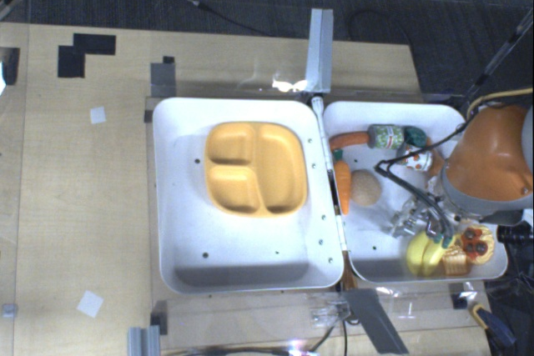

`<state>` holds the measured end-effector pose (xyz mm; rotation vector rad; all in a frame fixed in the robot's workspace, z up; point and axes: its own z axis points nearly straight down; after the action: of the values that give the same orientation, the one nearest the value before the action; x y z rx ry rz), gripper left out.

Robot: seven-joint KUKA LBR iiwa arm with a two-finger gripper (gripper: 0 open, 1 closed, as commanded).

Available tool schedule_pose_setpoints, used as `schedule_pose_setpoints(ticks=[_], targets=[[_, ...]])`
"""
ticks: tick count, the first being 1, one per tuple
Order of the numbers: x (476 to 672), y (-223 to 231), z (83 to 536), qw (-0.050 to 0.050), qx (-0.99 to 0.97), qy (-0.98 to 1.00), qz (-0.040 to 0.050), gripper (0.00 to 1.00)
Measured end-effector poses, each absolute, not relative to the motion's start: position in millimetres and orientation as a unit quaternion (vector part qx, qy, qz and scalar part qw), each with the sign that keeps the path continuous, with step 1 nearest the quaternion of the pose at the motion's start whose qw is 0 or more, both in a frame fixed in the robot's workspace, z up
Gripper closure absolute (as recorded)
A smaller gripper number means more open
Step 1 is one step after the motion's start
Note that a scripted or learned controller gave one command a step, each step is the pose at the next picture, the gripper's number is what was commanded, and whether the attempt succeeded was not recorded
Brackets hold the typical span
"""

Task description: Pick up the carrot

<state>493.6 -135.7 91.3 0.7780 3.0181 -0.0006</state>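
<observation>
The carrot [342, 184] is a slim orange piece lying lengthwise against the left wall of the right bin [367, 263], with its green tip pointing to the back. My gripper [417, 221] hangs low in the same bin, to the right of the carrot and apart from it, just above the yellow bananas [424, 253]. A round beige potato-like piece [365, 188] lies between the carrot and the gripper. The arm's orange band [499, 152] covers the bin's right side.
A yellow divided plate [253, 167] sits in the left bin [192, 246]. The right bin also holds an orange-red sausage [350, 139], a green bottle [396, 136], a small can [420, 161], a waffle-like piece [455, 263] and red berries [476, 244].
</observation>
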Motion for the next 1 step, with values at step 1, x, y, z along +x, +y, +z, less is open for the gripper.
schedule_pose_setpoints(ticks=[1], targets=[[494.1,-145.1,91.4,0.012,0.058,0.998,-0.001,1.0]])
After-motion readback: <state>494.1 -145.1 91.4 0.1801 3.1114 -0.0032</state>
